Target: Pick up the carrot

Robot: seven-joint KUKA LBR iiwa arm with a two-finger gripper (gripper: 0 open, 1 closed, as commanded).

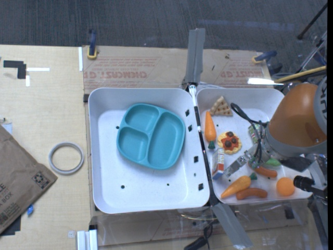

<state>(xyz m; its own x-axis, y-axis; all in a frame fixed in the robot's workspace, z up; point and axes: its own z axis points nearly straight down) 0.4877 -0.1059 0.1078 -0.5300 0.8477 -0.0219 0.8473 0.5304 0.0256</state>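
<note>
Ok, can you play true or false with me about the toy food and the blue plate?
1. The blue divided plate sits in the left bin. True.
2. Two carrots lie in the right bin. True: one carrot by the divider, another carrot near the front.
3. The pizza is on the blue plate. False: it lies in the right bin.
4. The end effector is over the left bin. False: it is over the right bin.
5. The tape ring is inside a bin. False: it lies on the bench.

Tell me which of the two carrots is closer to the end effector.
The carrot lying at the bin's front, just below the end effector. The other carrot stands along the divider, farther away.
</note>
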